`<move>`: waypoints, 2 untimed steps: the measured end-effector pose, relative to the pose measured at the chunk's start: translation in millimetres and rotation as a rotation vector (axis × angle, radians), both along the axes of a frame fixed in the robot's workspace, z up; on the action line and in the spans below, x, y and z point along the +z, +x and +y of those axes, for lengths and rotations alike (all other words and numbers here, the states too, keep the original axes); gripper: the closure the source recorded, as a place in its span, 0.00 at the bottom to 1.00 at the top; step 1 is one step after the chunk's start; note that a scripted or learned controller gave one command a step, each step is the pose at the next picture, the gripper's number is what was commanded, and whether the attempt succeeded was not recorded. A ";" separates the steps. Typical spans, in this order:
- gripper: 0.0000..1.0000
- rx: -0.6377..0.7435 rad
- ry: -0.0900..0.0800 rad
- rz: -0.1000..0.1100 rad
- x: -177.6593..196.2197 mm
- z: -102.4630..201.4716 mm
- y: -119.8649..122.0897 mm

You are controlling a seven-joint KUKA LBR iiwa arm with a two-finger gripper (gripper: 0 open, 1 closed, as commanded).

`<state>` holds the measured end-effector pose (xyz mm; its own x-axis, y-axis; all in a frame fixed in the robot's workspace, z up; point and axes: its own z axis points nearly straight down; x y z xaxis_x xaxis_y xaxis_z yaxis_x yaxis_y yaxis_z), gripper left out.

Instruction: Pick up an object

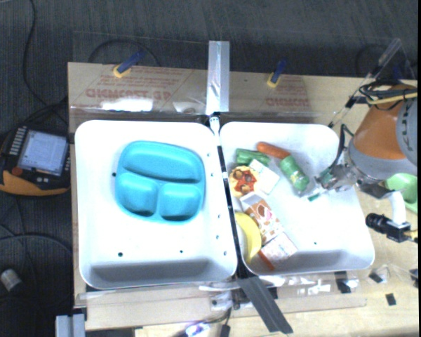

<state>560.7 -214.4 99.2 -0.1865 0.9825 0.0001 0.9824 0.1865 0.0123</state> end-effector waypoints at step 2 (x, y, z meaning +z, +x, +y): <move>1.00 -0.292 -0.002 0.017 25.6 65.4 56.6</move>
